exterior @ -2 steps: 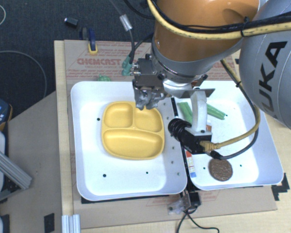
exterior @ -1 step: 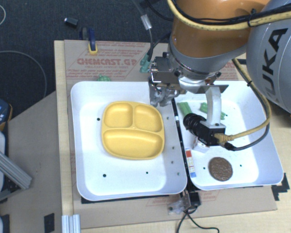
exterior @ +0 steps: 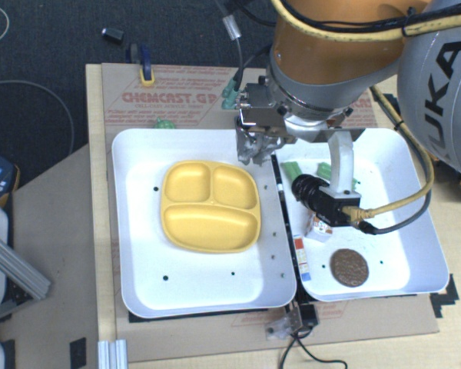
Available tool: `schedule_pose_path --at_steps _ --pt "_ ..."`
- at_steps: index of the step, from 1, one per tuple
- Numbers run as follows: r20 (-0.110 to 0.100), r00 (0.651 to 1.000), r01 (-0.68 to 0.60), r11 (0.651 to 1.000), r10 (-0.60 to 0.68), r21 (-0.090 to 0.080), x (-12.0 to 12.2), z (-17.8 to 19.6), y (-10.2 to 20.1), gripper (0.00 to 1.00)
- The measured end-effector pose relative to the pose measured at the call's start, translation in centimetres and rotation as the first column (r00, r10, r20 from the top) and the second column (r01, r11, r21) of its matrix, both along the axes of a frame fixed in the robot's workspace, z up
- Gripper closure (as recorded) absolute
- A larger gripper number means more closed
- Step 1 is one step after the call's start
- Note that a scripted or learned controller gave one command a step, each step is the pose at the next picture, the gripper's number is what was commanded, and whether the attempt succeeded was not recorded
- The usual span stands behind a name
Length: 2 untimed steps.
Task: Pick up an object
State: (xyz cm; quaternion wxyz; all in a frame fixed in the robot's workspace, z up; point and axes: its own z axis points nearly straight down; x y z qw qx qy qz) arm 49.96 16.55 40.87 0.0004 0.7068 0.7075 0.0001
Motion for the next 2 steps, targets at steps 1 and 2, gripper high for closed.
schedule_pose_path --at_steps 1,2 --pt "-0.01 1.0 0.008 1.0 -0.008 -0.003 -2.2 -6.6 -6.7 1.0" --pt "0.014 1.0 0.004 1.0 -0.004 0.002 -1.9 4.2 -9.5 1.0"
